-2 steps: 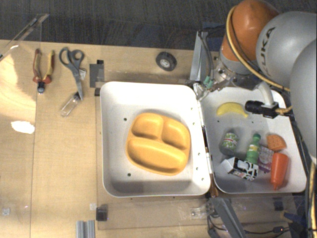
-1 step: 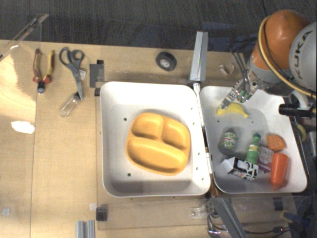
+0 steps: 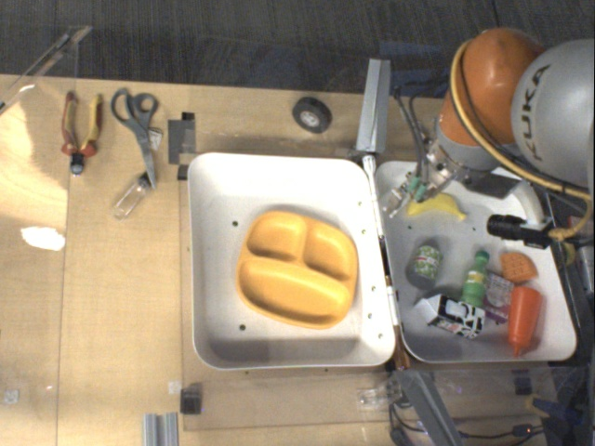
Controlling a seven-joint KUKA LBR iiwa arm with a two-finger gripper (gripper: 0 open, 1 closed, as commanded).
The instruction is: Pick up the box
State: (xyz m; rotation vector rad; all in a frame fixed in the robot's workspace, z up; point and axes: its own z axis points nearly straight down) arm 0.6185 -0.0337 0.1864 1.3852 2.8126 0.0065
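Note:
The box [image 3: 459,315] is small, black and white, and lies flat near the front of the right bin [image 3: 483,349]. My gripper [image 3: 410,194] hangs over that bin's back left corner, beside a yellow banana [image 3: 437,208], far from the box. The grey arm with its orange band [image 3: 488,63] comes in from the upper right and covers the bin's back edge.
Around the box lie a green can [image 3: 427,262], a green bottle [image 3: 476,282], a pink packet [image 3: 499,291], an orange carrot [image 3: 523,318] and an orange round piece [image 3: 519,267]. The left bin [image 3: 214,249] holds a yellow divided dish [image 3: 297,268]. Scissors [image 3: 141,124], pliers [image 3: 80,128] and a tape roll [image 3: 312,114] lie on the bench.

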